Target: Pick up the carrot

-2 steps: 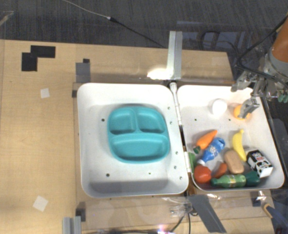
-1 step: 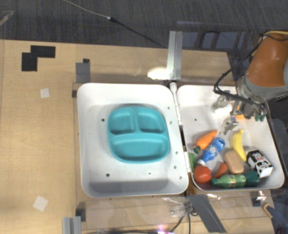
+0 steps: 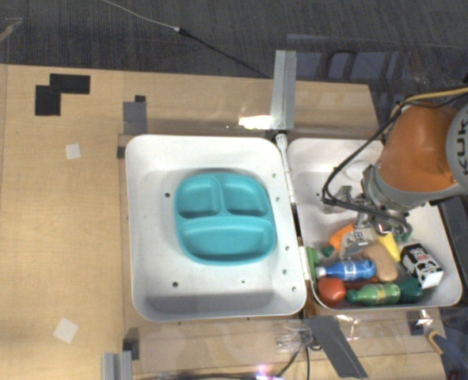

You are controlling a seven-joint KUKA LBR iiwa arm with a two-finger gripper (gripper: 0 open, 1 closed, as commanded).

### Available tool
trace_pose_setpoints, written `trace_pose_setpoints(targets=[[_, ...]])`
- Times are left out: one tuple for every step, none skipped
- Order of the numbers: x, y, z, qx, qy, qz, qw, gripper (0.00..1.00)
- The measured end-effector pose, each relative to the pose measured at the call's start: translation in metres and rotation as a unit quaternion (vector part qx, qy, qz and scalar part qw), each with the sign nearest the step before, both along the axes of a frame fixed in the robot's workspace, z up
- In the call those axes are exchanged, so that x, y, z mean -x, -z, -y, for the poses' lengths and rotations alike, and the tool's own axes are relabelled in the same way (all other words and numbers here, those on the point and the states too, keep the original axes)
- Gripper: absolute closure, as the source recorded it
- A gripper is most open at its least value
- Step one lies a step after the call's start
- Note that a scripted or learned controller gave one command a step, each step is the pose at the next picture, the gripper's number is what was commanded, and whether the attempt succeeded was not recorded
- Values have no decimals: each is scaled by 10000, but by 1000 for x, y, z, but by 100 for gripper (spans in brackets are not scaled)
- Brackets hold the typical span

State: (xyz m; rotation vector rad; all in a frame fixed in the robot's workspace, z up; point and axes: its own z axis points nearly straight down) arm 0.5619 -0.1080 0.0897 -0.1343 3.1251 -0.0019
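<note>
The carrot (image 3: pixel 341 236) lay pointing from 8 toward 2 o'clock; the hand (image 3: pixel 370 229) hung beside it, its grip impossible to tell.

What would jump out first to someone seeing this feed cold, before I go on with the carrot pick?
First the arm, grey with a bright orange band, reaching in from the right over the right bin, its pincer low above a crowded heap of toys at that bin's near end. The carrot shows as an orange sliver just left of the pincer. In the left bin a turquoise divided plate lies alone at the centre.
</note>
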Motion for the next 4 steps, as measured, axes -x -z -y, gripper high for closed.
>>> trace_pose_setpoints(targets=[[43,-2,-7,-17,1720,72,9851,0],[-13,0,-24,-29,2242,5,9745,0],[-16,-14,-25,-40,2203,59,9754,100],[-20,-26,-27,-45,2162,107,9763,100]])
